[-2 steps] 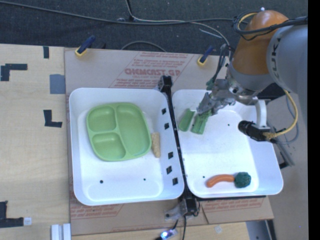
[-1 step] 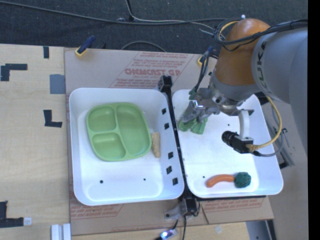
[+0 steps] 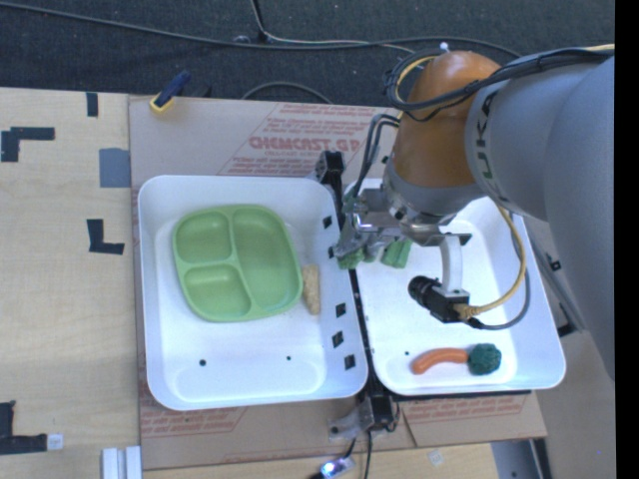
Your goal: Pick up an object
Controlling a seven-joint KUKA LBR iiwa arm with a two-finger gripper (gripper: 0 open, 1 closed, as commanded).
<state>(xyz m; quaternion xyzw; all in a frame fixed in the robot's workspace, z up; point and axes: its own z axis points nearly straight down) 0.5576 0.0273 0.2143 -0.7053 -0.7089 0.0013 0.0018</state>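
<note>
End effector (image 3: 371,250) grip state unclear | carrot (image 3: 439,361) lies lengthwise left-right, right bin (image 3: 519,267)

Wooden bench (image 3: 60,297) marked with black tape pieces, topped by a brown cardboard sheet (image 3: 270,143). On the cardboard, two white bins side by side: left bin (image 3: 160,367) toward nine o'clock, right bin (image 3: 529,367) toward three o'clock.

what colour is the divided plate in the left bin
Light green; the divided plate shows clearly in the camera view.
</note>
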